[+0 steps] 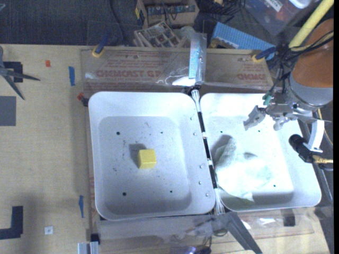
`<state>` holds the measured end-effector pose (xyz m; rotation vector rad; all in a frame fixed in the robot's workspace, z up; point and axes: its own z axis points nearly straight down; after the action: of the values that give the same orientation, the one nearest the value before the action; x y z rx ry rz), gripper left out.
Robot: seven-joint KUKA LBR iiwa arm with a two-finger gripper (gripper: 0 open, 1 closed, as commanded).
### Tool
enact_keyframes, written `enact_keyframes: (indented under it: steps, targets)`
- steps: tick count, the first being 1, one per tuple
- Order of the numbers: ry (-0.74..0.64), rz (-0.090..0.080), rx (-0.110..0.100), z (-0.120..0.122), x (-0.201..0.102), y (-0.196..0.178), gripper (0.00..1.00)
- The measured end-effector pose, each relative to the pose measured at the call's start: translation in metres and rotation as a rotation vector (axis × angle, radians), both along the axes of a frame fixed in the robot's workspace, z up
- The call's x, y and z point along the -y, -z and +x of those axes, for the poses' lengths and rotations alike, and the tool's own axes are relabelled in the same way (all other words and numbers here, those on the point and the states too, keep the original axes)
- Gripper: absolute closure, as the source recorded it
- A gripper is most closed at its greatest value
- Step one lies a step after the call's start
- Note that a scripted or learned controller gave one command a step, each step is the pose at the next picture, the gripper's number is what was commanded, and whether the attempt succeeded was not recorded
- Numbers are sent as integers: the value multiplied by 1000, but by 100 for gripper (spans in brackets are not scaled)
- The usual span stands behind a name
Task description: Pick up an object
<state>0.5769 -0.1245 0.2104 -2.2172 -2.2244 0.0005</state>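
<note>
A small yellow block (147,158) lies near the middle of the left bin (106,110). In the right bin (302,194), a crumpled pale grey-green cloth or bag (226,151) rests against the left wall and spreads toward the front. My gripper (266,121) hangs over the back part of the right bin, up and to the right of the cloth. It is open, its two fingers (252,118) are spread apart, and nothing is between them.
A cardboard panel (137,70) stands behind both bins. Cables, boxes and a blue tray (233,36) crowd the area beyond it. The arm's black fittings (302,147) overhang the right bin's right side. Wooden benchtop (42,142) lies to the left.
</note>
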Motion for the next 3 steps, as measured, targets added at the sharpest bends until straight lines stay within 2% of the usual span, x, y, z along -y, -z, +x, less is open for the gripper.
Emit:
enact_keyframes:
  steps: [1, 2, 3]
  targets:
    - [255, 1, -4, -98, -66, 26, 0]
    - [191, -1, 3, -97, -54, -16, 0]
    - [197, -2, 6, -96, -51, -26, 100]
